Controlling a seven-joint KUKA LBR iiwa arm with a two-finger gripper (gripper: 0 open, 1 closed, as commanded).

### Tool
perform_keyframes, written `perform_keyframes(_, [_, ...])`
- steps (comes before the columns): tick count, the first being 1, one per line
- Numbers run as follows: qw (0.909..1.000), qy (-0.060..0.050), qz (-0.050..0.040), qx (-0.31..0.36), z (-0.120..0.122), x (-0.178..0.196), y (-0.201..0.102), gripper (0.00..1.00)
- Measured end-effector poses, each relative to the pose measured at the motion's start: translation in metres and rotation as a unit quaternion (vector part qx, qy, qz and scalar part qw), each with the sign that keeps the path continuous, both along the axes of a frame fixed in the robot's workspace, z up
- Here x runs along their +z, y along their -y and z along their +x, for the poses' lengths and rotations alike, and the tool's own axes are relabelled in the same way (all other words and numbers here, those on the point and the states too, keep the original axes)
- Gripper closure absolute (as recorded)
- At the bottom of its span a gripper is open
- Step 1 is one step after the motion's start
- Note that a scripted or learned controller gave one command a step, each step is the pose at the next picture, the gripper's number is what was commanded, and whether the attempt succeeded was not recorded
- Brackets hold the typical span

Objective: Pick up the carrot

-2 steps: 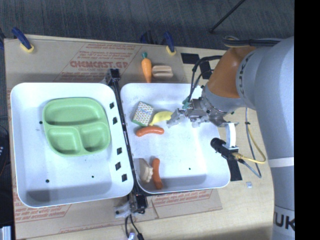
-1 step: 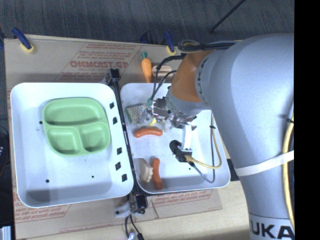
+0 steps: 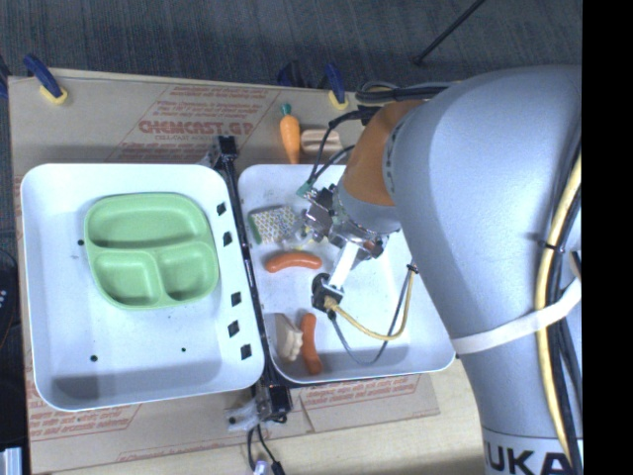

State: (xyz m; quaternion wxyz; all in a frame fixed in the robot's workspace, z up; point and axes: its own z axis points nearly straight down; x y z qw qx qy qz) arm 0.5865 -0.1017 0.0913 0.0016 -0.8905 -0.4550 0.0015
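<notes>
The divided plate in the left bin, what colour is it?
Pale green, the divided plate, seen clearly in the camera view.

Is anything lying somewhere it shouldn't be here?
Yes: the carrot lies outside both bins, on the cardboard just above the right bin, beside a small tan object. The other food pieces are inside that bin.
</notes>
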Motion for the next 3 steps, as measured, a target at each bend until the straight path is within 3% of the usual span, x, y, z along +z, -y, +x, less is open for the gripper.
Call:
perform_keyframes(1, [0.9856,0.0,0.0011,0.169,0.01,0.0,-0.007,0.0])
perform_keyframes(2, [0.9818,0.001,0.0007,0.19,0.035,0.012,0.028,0.0])
perform_keyframes(3, [0.9959,0.001,-0.0002,0.09,0.043,0.009,0.016,0.0])
